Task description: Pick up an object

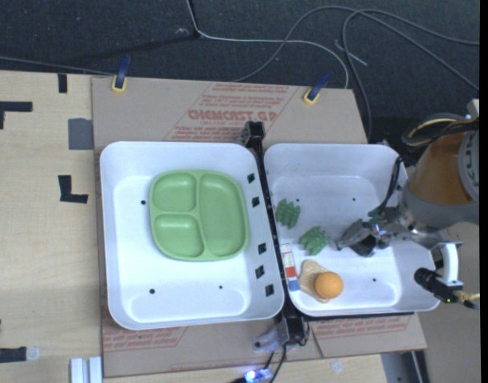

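Observation:
The right bin [332, 166] holds two small green toys, one [288, 212] near the divider and one [313, 239] just below and right of it. An orange ball [328, 286] rests on a tan piece [309, 274] near the bin's front, next to a small red, white and blue item [289, 265]. My gripper [360, 238] hangs low over the right bin's right half, a little right of the lower green toy and above the orange ball. I see nothing between its fingers.
The left bin [124, 166] holds a green divided plate [198, 214]. Black clips run down the divider [262, 206] between the bins. The arm's orange band [443, 170] stands over the right bin's right wall. Cables lie on the dark surface behind the bench.

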Robot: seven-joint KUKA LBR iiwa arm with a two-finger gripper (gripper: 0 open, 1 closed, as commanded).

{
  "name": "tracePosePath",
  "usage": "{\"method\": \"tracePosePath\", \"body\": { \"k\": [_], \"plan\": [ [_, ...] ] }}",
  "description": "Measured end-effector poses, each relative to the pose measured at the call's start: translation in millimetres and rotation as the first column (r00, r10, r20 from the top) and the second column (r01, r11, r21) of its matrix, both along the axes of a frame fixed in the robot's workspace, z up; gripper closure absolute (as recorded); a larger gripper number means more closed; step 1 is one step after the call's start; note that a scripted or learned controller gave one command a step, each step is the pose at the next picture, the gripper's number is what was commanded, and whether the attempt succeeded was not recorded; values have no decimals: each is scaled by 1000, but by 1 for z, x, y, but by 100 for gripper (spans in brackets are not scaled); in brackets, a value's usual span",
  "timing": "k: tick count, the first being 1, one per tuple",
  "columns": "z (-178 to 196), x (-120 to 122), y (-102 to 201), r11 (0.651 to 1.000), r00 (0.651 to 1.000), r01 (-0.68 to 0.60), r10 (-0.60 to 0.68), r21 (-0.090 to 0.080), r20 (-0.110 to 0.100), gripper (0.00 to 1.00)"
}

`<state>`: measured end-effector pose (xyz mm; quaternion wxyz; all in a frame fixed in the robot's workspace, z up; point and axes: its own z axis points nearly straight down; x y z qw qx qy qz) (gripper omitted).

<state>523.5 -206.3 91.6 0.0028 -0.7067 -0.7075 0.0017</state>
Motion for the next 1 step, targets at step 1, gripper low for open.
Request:
{"method": "tracePosePath", "body": {
  "k": [1],
  "plan": [
    [-6,1,0,1000,1000,0,0,-4,7,0]
  ]
}}
